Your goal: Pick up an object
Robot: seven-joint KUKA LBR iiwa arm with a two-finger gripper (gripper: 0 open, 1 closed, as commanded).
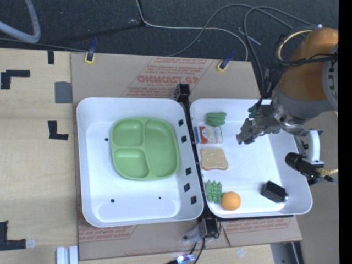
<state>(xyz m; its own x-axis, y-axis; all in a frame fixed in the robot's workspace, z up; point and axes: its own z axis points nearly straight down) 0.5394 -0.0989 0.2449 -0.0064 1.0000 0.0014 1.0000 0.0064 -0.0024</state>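
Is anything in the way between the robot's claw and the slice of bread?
Nothing visible is. The gripper hangs over the right bin, up and to the right of the bread slice, with bare white floor between them. The little carton lies just above the bread, off that path.

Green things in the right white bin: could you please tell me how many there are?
2. A ridged green pickle-like piece lies at the far left end of the right white bin; a small leafy green piece sits near the front, touching the orange ball. Nothing looks hidden.
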